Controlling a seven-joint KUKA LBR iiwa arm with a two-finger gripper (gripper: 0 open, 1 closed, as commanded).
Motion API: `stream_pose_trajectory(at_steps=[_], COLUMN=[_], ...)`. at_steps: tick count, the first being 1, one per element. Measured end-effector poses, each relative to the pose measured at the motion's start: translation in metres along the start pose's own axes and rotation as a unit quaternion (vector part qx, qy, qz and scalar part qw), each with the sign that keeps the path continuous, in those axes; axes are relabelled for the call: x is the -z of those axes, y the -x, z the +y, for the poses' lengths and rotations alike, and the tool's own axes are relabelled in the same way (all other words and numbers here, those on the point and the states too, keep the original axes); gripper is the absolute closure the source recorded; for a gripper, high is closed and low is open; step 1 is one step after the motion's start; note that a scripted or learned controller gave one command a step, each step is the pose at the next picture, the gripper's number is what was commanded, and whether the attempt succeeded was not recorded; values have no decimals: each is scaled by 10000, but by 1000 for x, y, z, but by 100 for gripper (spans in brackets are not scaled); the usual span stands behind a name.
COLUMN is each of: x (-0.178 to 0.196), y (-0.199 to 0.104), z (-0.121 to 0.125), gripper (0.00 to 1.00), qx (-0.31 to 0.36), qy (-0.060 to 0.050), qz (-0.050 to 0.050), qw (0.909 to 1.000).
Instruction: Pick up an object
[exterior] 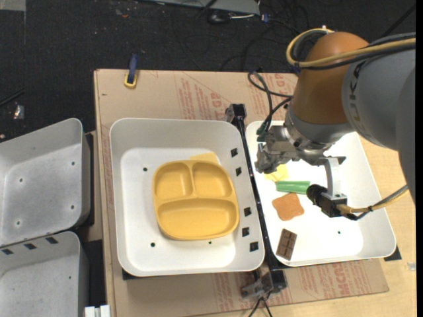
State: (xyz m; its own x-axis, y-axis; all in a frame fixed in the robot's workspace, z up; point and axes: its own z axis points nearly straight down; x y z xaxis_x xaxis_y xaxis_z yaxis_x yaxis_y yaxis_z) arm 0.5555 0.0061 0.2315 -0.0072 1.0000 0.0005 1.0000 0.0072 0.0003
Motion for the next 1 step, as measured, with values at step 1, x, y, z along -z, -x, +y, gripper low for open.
stream_pose_trajectory(at_steps=[1], x=[-7], y=[-43], z=[24], gripper=[100], qx=[-1], qy=[8], qz=[0], qw=[10000])
